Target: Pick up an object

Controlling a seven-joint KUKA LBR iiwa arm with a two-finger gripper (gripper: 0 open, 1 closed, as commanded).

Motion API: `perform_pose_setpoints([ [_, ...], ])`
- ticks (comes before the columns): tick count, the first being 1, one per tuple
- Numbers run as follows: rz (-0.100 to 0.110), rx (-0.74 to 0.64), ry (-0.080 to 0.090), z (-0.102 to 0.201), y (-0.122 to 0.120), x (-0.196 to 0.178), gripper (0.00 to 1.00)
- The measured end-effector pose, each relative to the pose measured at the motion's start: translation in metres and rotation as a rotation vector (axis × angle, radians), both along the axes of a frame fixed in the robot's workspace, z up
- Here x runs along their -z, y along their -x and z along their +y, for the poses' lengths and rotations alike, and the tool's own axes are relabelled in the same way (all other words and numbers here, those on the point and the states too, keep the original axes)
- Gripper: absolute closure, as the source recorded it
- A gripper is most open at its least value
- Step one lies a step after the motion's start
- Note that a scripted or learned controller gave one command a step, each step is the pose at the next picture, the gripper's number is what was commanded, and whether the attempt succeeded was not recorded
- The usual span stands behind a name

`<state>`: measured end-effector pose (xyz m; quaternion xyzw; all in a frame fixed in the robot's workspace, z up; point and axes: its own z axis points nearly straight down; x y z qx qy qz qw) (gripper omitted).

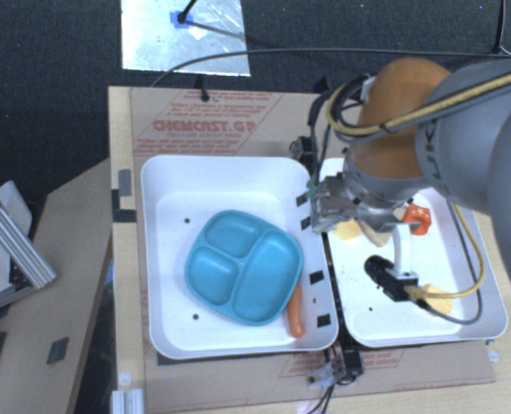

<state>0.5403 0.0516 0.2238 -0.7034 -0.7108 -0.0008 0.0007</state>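
In the left bin (pixel 165 231) lies a blue divided plate (pixel 243 266). An orange sausage-shaped piece (pixel 295 310) rests against the plate's lower right edge. My gripper (pixel 326 207) hangs over the divider between the two bins, at the upper left of the right bin (pixel 471 317). Just below and right of the gripper lies a pale yellow piece (pixel 350 229). A small red-orange object (pixel 419 220) sits further right, partly covered by the wrist.
The grey arm and its orange band (pixel 402 102) cover the upper part of the right bin. Another pale yellow piece (pixel 442 304) lies near that bin's lower right corner. A cardboard sheet (pixel 204 119) underlies both bins.
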Motion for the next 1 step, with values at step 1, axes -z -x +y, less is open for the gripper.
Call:
perform_pose_setpoints([
  [1, 0.0, 0.001, 0.001, 0.0585, 0.0114, 0.004, 1.0],
])
